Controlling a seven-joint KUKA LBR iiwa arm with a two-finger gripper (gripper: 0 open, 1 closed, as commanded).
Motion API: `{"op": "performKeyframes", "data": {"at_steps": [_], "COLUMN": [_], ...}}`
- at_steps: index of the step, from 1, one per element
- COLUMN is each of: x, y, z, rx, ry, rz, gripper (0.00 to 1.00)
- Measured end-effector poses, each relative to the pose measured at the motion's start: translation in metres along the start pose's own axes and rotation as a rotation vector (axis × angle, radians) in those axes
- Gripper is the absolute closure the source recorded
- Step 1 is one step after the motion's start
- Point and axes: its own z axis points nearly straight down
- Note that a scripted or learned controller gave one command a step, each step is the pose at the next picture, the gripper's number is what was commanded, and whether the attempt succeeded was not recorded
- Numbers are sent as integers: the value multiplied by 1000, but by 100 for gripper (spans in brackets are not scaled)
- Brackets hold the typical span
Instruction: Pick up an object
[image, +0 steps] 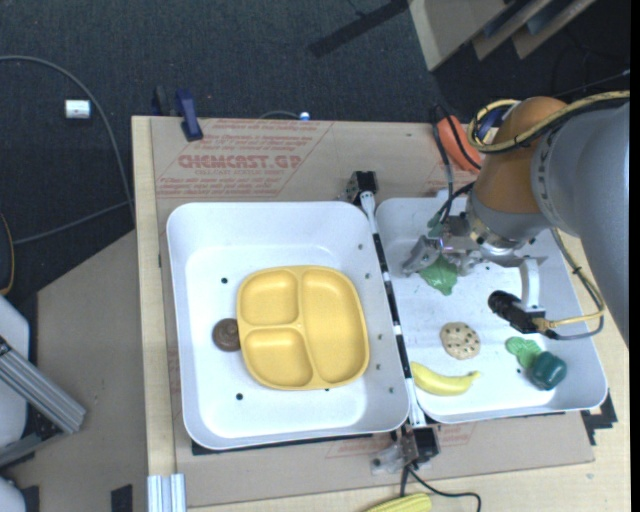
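1. End effector (443, 256) is low in the back-left part of the right bin (500, 396), directly over the green piece (441, 279). It's either touching the piece or just above it, and I can't tell which.
2. I can't tell if it's released or clenched because the wrist covers it from this angle. I'm not calling a hold.
3. My read on the step: it's at the grasp point of the pick and the lift isn't done yet. The green piece looks to be on the bin floor, near the back wall and near the rim shared with the left bin (190, 240).
4. The next move needs a confirmed close on the piece, then a straight-up lift. The piece looks small and irregular, so I'd expect some slip risk.
5. Neighbours in the right bin:
   - cookie (460, 341) sits toward the front
   - banana (443, 380) sits at the front, beside the shared rim
   - green bottle (537, 363) sits front-right
   - none of them touch the piece
6. Room: the floor is open between the piece and the cookie. The back wall and shared rim are the tight sides, so drifting left risks clipping the rim.
7. The left bin holds a yellow plate (300, 326) with a brown disc (226, 334) at its left edge. Both are well apart from this pick.
8. The counter (250, 165) around the bins is bare board, and straight up looks like the clean exit.
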Motion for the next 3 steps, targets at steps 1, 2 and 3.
{"op": "performKeyframes", "data": {"at_steps": [1,2,3], "x": [-31,-13,-12], "y": [35,19,20], "z": [-1,0,-11], "rx": [-4,0,-2], "ry": [-2,0,-1], "rz": [-1,-1,-2], "gripper": [0,0,100]}}
